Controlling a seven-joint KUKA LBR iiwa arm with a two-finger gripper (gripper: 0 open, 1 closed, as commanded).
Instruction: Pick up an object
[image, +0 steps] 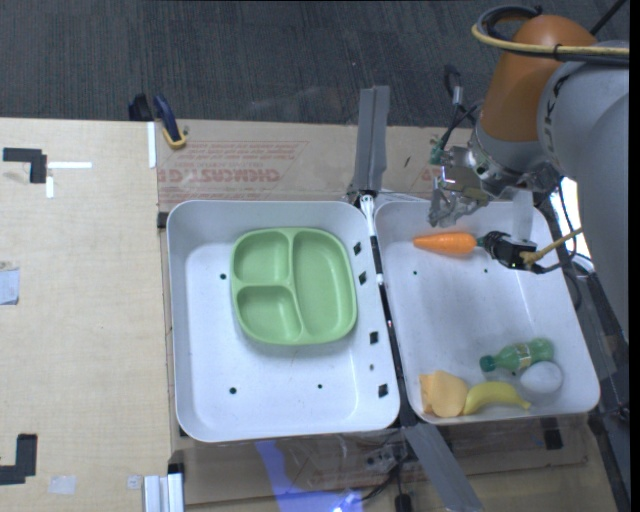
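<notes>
The jaws are seen at the far edge of the right bin (560, 330), just above the carrot (445, 242); how far they are open cannot be told. A banana (495, 397) and green bottle (517, 355) are found near the front.

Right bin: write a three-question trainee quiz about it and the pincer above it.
1. True or false: the carrot lies in the right bin.
2. Which sits closest to the pincer? A) banana B) carrot C) green bottle
3. Fill in: the green divided plate has ___ compartments.

Key: 1 true; 2 B; 3 three.
</notes>
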